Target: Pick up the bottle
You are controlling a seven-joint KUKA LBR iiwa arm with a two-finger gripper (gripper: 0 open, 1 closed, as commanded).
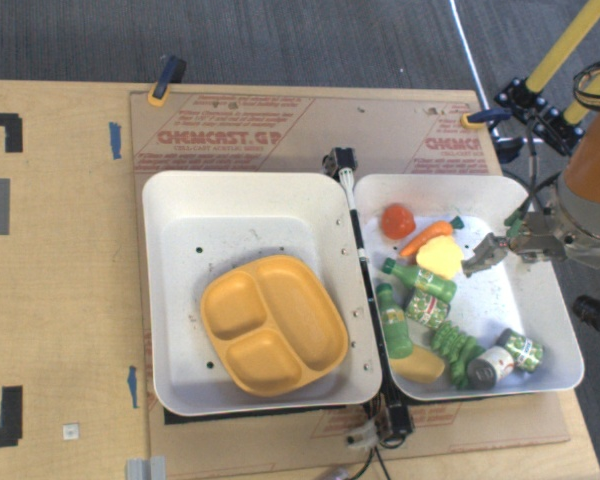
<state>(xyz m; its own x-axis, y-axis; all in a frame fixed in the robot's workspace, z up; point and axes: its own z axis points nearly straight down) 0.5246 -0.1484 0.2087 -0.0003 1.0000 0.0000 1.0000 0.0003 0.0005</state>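
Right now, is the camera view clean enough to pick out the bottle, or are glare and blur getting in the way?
Camera view: even, soft lighting, no hard glare on the right bin; the green bottle reads fairly sharp, lying among crowded toys; the gripper looks slightly soft and casts only a faint shadow; the yellow tray in the left bin shows mild sheen.

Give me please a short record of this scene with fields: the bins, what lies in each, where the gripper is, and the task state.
left bin: holds a yellow divided tray
right bin: holds a red tomato, a carrot, a yellow wedge, green bottles and a can
bottle nearest gripper: green bottle, lying on its side
gripper: over the right bin, beside the yellow wedge, reaching in from the right
task state: no bottle seen between the fingers, not yet picked up
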